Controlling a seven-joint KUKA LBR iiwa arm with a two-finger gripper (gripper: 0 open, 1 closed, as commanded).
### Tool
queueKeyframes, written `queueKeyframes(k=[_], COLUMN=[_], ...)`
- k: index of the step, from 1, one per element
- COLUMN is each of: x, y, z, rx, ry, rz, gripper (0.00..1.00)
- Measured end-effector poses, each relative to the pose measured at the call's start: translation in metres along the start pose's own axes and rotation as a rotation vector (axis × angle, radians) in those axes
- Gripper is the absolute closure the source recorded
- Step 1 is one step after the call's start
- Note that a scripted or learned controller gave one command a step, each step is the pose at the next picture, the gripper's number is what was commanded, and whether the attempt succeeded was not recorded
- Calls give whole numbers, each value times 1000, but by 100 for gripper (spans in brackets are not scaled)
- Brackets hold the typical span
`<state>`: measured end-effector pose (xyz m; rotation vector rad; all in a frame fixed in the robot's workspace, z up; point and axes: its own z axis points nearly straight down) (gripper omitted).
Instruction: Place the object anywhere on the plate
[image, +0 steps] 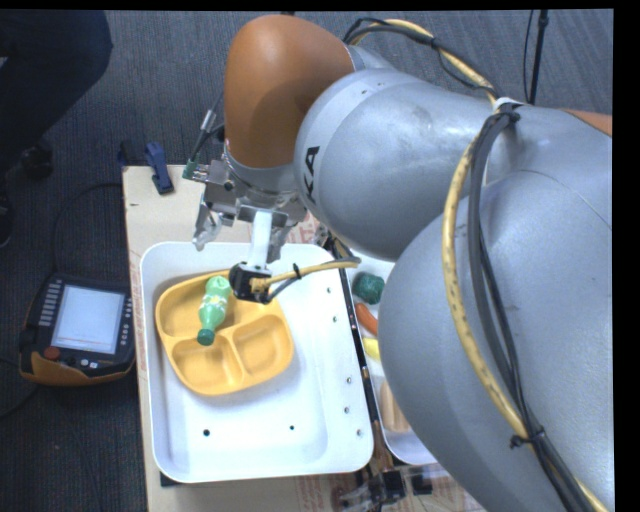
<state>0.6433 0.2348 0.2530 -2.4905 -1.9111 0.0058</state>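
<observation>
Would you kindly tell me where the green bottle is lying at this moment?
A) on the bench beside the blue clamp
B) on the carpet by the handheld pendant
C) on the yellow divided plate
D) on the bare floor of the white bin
C: the green bottle lies within the rim of the yellow divided plate, which sits in the white bin.

The bottle (212, 310) lies on the plate (255, 352), just in front of the gripper (232, 243) jaws. The plate sits in the left bin (300, 430); the right bin (398, 450) lies beside it, off to the view's right of the jaws.
</observation>
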Motion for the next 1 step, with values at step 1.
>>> queueKeyframes(k=[1], x=[0], y=[0], z=[0], rx=[0], ry=[0], rz=[0], gripper=[0])
